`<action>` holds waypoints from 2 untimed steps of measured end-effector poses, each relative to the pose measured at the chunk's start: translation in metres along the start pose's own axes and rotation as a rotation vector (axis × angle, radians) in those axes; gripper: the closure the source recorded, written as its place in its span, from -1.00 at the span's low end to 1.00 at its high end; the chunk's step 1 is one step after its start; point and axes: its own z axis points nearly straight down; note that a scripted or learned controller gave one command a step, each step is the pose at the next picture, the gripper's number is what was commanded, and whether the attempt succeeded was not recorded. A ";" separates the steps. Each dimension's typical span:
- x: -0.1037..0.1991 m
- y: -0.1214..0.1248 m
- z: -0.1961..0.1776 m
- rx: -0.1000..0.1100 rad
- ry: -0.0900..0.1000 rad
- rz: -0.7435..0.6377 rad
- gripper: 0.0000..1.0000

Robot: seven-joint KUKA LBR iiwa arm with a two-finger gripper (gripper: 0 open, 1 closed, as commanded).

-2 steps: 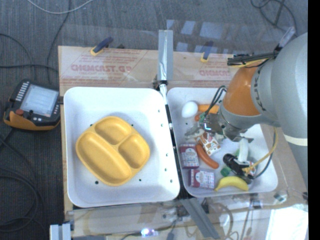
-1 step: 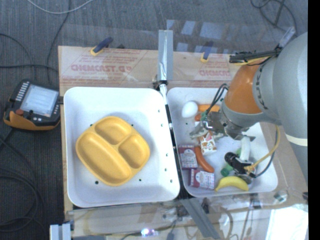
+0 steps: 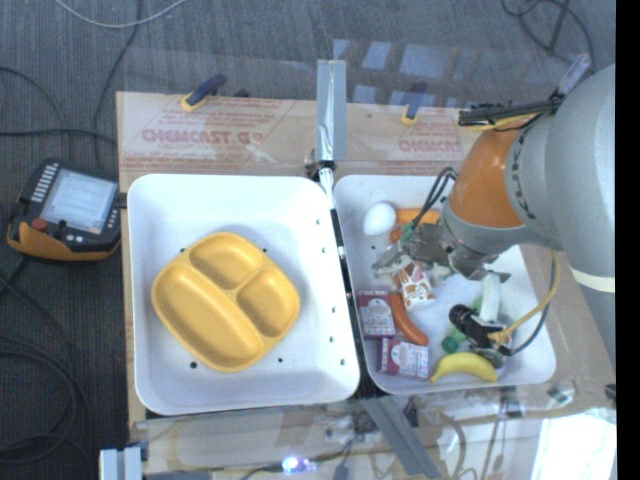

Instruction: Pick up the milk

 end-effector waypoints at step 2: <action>0.059 0.034 -0.092 0.015 0.000 0.087 1.00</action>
